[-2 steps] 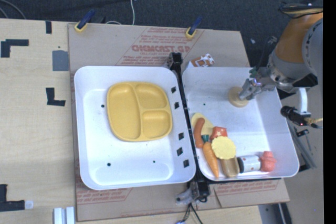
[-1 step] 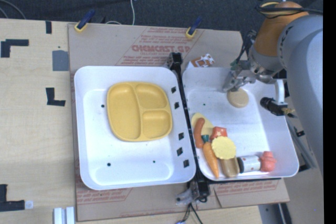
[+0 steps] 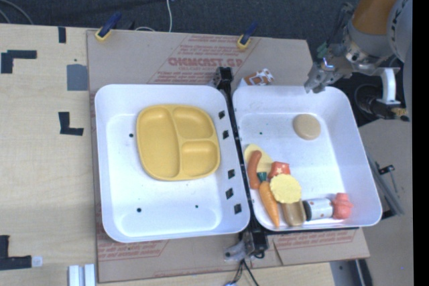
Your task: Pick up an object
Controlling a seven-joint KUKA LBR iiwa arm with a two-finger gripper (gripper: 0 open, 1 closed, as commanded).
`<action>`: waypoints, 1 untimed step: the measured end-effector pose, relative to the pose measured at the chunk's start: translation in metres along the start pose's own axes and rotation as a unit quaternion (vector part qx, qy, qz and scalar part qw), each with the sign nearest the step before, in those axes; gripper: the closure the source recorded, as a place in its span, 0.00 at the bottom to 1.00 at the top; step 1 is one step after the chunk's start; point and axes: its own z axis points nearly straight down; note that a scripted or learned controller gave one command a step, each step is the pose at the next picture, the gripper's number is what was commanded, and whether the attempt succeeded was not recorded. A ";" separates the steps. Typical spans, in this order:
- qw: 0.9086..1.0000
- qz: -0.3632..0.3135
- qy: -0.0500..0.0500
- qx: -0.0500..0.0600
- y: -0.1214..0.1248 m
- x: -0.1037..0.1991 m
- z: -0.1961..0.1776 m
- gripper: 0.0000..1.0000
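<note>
Tan round cookie (image 3: 308, 126) lying alone in upper part of right bin (image 3: 353, 144), apart from other pieces. Toy food cluster (image 3: 281, 194) along lower edge: carrot, sausage, yellow disc, small bottle, pink piece. Gripper (image 3: 317, 82) poised over bin's far rim, nothing gripped; finger spread impossible to tell. Yellow divided plate (image 3: 178, 142) in left bin (image 3: 114, 171).

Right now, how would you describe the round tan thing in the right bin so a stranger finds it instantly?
Start at the right bin, the white one nearest the arm. In its far half a flat, round, tan disc lies alone on bare white floor. Unlike the colourful toy food pile along the near edge, it is plain, pale and touches nothing.
</note>
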 end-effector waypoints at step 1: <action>1.000 0.002 0.000 0.003 -0.011 -0.018 0.129 0.00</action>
